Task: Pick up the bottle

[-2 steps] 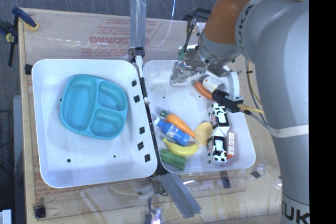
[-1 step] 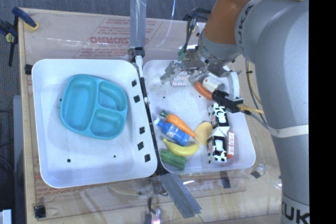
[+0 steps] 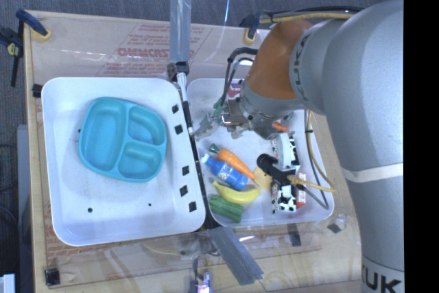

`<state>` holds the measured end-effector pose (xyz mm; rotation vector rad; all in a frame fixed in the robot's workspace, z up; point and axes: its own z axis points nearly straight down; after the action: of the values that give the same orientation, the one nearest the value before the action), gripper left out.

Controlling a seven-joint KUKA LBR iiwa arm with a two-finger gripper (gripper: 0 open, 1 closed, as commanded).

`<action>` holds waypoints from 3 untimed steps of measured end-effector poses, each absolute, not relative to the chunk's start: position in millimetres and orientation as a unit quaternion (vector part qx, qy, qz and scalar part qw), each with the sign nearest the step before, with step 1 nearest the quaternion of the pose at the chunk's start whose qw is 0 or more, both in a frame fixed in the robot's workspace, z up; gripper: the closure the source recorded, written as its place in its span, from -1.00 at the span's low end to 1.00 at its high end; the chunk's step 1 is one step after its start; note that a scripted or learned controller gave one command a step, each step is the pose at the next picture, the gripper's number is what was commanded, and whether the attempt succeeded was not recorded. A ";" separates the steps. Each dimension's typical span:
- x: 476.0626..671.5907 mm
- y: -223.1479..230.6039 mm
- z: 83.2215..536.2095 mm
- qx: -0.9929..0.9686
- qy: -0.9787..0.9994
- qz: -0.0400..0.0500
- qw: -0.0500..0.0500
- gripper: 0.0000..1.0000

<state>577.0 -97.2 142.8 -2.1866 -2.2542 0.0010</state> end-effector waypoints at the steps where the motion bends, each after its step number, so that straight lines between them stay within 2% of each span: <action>1: 576.8 -97.3 142.5 -0.696 -0.718 0.001 0.001 -1.00; 2: 569.2 -99.9 137.9 -0.692 -0.722 0.000 -0.003 -1.00; 3: 534.5 -110.4 95.2 -0.800 -0.601 -0.001 -0.006 -1.00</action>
<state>534.5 -110.4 95.2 -2.5218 -1.8943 -0.0034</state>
